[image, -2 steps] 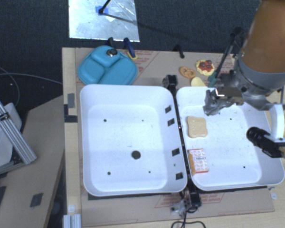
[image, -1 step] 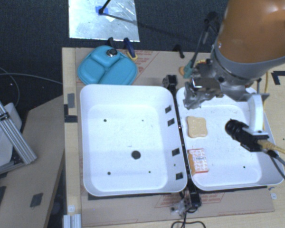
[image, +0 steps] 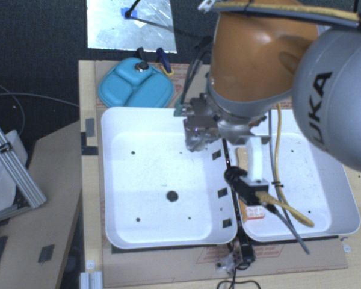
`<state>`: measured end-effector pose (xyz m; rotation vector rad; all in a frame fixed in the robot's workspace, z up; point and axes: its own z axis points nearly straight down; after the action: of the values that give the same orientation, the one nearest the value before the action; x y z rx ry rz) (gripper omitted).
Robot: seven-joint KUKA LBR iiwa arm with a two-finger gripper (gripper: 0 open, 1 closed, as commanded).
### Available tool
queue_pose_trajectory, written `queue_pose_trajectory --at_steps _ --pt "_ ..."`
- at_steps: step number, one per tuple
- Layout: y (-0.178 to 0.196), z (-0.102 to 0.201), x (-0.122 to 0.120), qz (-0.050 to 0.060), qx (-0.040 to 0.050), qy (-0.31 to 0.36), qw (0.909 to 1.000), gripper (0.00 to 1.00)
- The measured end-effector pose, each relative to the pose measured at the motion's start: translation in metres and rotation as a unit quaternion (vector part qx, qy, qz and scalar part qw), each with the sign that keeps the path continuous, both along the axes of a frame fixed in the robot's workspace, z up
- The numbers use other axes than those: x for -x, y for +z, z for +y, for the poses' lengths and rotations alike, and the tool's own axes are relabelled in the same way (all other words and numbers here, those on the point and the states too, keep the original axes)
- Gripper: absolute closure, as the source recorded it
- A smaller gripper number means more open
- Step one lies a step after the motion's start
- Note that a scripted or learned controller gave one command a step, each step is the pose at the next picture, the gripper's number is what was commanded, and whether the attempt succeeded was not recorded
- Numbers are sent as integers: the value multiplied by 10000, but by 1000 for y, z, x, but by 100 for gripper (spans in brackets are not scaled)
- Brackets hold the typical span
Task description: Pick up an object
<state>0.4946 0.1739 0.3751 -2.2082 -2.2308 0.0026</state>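
Hanging over the far-right corner of the left bin (image: 126,173), the gripper (image: 197,136) is at the end of the grey & orange arm (image: 265,47), which looms over the right bin (image: 331,185). Can't tell if it's open or closed, or whether it has hold of anything: too dark & blurred there. On the left bin's floor, approx mid-front, lies a small dark round obj (image: 172,195), well apart from the gripper. In the right bin, nr its front-left corner, lies a small orange & white packet (image: 256,213), partly hidden. Behind the left bin, outside it, sits a blue lidded container (image: 135,84), w/ a foil sheet (image: 129,14) beyond.
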Motion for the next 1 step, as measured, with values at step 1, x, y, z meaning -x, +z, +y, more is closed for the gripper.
queue_pose_trajectory --at_steps 1 --pt "127 -34 7 -95 -24 -29 9999 100"
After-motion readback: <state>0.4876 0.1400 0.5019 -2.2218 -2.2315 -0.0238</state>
